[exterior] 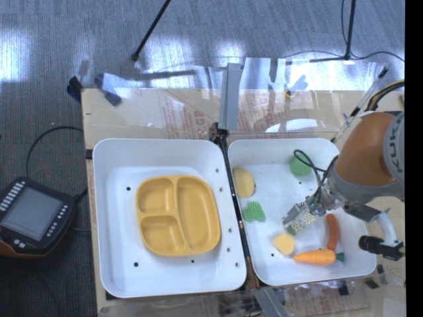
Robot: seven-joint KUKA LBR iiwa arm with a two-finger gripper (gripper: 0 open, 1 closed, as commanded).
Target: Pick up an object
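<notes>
Orange carrot (316, 257) at my gripper's (299, 220) five o'clock, right bin (264, 152); jaw state I cannot tell.

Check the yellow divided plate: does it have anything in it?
Empty. The yellow divided plate in the left bin shows three bare compartments.

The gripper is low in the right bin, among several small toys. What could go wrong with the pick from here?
1. The gripper hangs between the yellow round piece, the carrot and the red sausage; it may close on nothing or push one away.
2. The carrot lies near the bin's front wall, so fingers could strike it.
</notes>
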